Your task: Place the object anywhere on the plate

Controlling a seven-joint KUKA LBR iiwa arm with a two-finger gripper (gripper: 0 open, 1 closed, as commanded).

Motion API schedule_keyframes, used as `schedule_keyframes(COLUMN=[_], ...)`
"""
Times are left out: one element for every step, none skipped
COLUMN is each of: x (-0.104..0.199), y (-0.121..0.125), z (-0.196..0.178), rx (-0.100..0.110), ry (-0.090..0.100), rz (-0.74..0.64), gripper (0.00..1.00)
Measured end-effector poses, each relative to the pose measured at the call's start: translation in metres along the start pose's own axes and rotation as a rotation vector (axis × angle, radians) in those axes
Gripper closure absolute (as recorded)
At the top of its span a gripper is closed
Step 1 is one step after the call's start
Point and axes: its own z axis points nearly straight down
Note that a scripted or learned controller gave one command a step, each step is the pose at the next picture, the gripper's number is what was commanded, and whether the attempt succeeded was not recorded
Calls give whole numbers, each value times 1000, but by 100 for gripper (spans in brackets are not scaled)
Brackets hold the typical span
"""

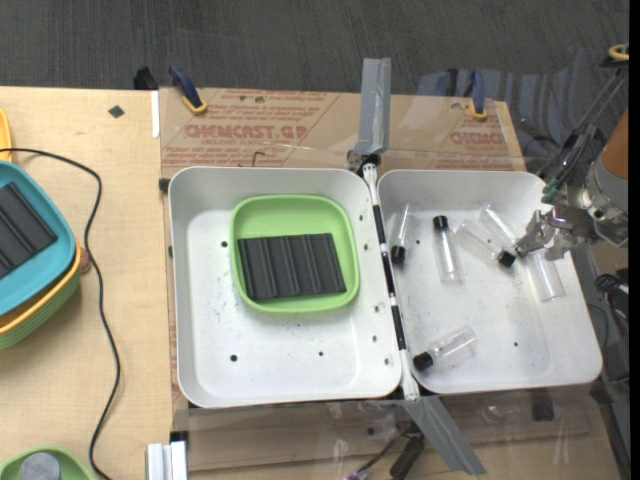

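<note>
Vials (445, 247), clear with black caps, lie scattered across the right bin (560, 368): one by the hinge (399, 235), one low near the front (443, 349), a few more toward the far right. Over in the left bin (200, 368) sits the green plate (250, 218), square with rounded corners, a black ribbed block (292, 266) lying on it. Behind the bins, a brown board (260, 128) reads "CHEMCAST GP" in red, clamped at both ends. The end effector (535, 238) hangs over the right bin's right side, close above a vial (512, 253); whether its fingers are parted or closed, I cannot tell. On the wooden table (110, 298), a black cable (105, 288) trails past stacked teal and yellow containers (35, 258). Dark carpet beyond.
</note>
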Motion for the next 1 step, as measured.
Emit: schedule_keyframes(x=[0], y=[0], z=[0], rx=[0], ry=[0], rz=[0], gripper=[0])
